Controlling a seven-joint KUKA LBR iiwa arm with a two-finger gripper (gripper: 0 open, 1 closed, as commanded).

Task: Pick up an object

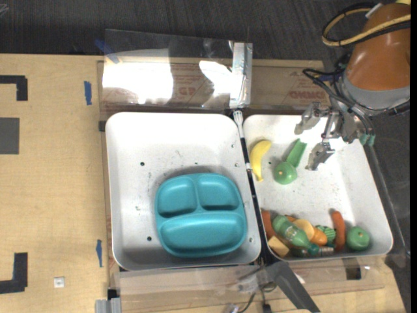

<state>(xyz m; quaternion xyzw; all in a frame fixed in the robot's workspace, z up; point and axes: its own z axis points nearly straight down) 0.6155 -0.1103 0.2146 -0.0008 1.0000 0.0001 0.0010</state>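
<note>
In the right bin (365, 194), my gripper (313, 141) hangs near the back, open, with nothing between its fingers. Just to its left lies a green bottle-shaped toy (288, 163), close to the lower fingertip but apart from it. A yellow banana (259, 156) lies against the bin's left wall. Along the front wall is a heap of toy food: a green bottle (292, 231), an orange carrot-like piece (337, 226), a green round fruit (358, 238) and a tan block (279, 244).
The left bin (130, 175) holds a teal divided plate (201, 212). A clear plastic sheet (176, 77) stands behind the bins. The divider wall (246, 168) runs between the two bins. Cables and the orange-banded arm (381, 51) sit at the upper right.
</note>
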